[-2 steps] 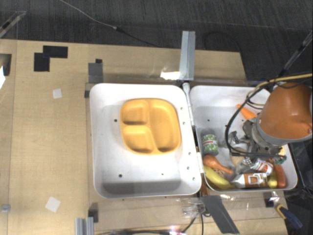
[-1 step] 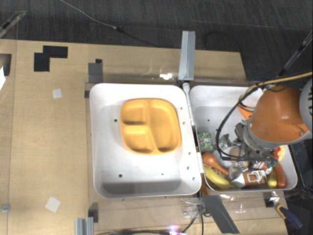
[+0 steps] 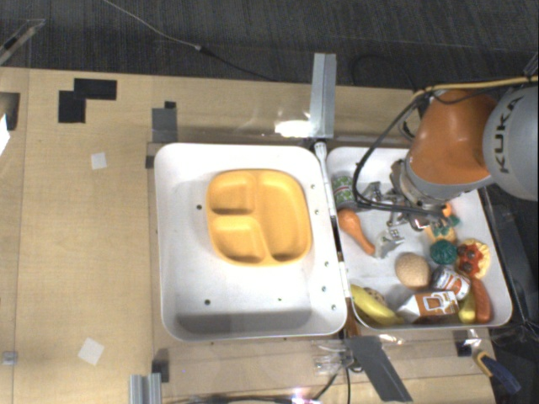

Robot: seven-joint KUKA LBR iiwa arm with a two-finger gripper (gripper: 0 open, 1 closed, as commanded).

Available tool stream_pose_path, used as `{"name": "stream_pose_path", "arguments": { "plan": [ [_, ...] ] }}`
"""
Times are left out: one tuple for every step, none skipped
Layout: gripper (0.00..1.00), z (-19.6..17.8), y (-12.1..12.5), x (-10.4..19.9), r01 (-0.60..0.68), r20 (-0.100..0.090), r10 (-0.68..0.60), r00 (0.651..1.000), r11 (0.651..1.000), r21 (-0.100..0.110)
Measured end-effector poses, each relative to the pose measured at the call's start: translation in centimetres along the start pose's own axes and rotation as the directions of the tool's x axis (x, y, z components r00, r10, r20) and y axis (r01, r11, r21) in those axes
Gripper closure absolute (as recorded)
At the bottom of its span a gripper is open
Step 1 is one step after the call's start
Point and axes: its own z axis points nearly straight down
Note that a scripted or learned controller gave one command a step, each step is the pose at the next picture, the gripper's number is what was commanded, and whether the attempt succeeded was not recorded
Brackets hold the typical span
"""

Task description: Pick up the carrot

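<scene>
The carrot [image 3: 356, 231] is orange and tapered. It lies flat near the left wall of the right bin [image 3: 493, 225], its tip pointing down and to the right. My gripper [image 3: 390, 241] hangs below the orange wrist band [image 3: 446, 141] over the middle of that bin. It is just right of the carrot's tip, with a small gap between them. Nothing shows in the gripper, and the carrot rests on the bin floor.
The right bin also holds a green can [image 3: 343, 190], a banana [image 3: 375, 304], a tan round item [image 3: 412, 269], a brown carton [image 3: 438, 301], a sausage [image 3: 481, 300] and a teal item [image 3: 443, 251]. A yellow divided plate [image 3: 257, 215] sits in the left bin [image 3: 181, 251].
</scene>
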Motion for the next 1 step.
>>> {"name": "stream_pose_path", "arguments": {
  "plan": [
    [0.0,0.05,0.61,-0.26,-0.393,-0.005,0.393,0.919,0.919,-0.002]
  ]
}}
